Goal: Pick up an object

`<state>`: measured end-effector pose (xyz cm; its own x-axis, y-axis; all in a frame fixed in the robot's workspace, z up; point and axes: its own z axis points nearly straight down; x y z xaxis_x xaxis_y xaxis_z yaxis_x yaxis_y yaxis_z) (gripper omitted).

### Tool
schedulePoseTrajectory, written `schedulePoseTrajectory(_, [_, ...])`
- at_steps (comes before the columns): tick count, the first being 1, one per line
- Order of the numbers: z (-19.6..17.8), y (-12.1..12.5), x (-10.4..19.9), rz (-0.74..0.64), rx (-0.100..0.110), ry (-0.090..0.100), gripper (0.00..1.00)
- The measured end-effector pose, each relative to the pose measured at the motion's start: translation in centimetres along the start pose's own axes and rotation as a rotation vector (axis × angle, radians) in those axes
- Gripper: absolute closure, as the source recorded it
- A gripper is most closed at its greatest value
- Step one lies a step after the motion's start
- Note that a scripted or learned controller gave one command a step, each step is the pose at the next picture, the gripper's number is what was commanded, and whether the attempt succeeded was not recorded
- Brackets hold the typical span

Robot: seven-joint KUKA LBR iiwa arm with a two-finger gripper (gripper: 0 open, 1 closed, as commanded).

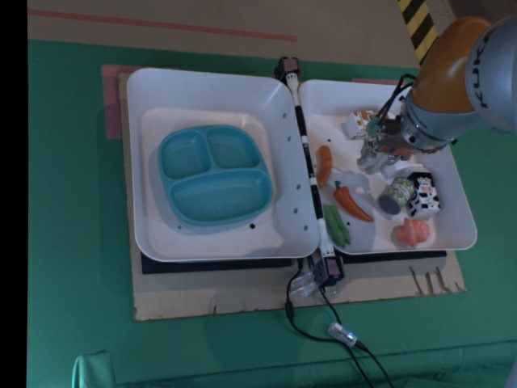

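My gripper (376, 162) hangs low over the middle of the right bin (452, 233), beneath the grey and orange wrist. Under and around it lie several small toys: a white patterned piece (358, 123) just to its upper left, an orange carrot (324, 164) to its left, a red-orange pepper (352, 203) and a green pea pod (336, 225) toward the front. A small can (397, 193) and a black-and-white cow carton (422, 195) lie to its lower right, with an orange-pink lump (411, 232) near the front rim. I see nothing between the fingers.
The left bin (153, 95) holds a blue three-compartment plate (215, 174). A ridge with black markers (307, 156) divides the two bins. Cables and a small connector (341, 334) trail over the green mat in front.
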<state>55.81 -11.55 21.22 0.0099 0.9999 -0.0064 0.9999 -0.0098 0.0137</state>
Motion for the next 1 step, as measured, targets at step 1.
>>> schedulePoseTrajectory(1, [0.00,0.00,0.00,0.000,0.000,0.000,0.00])
